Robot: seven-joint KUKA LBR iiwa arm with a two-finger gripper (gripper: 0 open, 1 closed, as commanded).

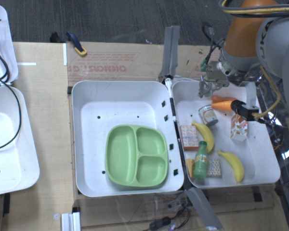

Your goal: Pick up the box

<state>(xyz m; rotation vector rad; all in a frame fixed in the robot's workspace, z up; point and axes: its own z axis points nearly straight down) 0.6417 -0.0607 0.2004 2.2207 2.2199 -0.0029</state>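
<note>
Gripper (pixel 208 86) poised at the right bin's (pixel 266 176) far edge.
Finger spread unclear; centre squarely above the box (pixel 189 136) beside the banana (pixel 205 134).

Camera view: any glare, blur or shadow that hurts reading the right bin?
Camera view: light is even and soft, with mild sheen on the right bin wall. The box and bananas read sharp. The tool is small and dark against clutter, so its state is unclear. Edges show slight barrel distortion.
</note>
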